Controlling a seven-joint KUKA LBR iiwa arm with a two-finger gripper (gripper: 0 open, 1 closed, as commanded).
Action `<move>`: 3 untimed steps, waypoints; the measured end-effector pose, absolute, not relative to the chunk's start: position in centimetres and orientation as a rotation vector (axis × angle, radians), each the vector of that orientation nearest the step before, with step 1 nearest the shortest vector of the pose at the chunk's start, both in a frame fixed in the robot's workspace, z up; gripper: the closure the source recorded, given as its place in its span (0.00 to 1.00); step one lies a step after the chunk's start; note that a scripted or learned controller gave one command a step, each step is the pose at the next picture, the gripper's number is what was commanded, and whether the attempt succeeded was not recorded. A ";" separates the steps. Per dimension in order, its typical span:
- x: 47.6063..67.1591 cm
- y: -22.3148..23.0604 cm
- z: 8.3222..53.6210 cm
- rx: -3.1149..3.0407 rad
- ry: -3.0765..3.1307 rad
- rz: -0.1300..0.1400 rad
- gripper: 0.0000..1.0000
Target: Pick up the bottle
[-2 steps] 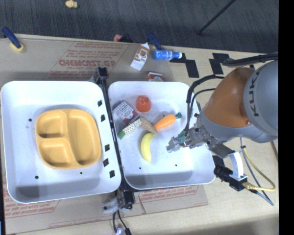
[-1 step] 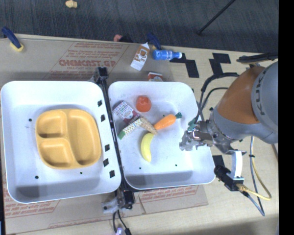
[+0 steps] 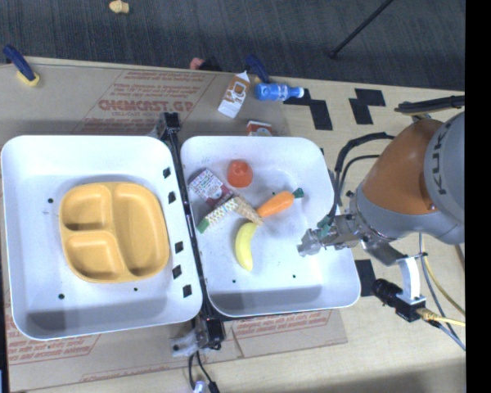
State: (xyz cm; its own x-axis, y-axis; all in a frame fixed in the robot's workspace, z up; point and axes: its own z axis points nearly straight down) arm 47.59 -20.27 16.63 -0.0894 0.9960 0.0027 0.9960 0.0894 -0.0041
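The gripper [image 3: 313, 241] hangs low over the right part of the right bin [image 3: 331, 289], near its right wall, and whether it is released or clenched cannot be told from this slanted look; nothing shows in its grasp. Behind it the grey arm [image 3: 409, 195] with its orange band reaches in from the right. Just left of the gripper, apart from it, a yellow banana [image 3: 244, 246] lies on the bin floor, and a little farther off an orange carrot [image 3: 277, 204] with a green tip lies tilted. Beside the carrot's left end is a pale wedge-shaped piece [image 3: 248, 210] touching a small patterned packet [image 3: 218, 214], with a red-and-white packet [image 3: 206, 184] farther back and a red tomato-like fruit [image 3: 240, 173] beyond that. The bottle [image 3: 273, 92], blue with a clear end, lies on its side outside both bins, on the bench [image 3: 442, 359] past the far edge of the right bin, well apart from the gripper, next to a small carton [image 3: 235, 95]. The left bin [image 3: 24, 301] holds a yellow divided plate [image 3: 114, 230].
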 end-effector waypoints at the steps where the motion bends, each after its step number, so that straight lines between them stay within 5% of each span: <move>1: 47.7 -19.7 18.0 -2.059 -2.372 0.000 1.00; 3: 47.6 -20.3 16.2 -2.347 -2.080 0.001 1.00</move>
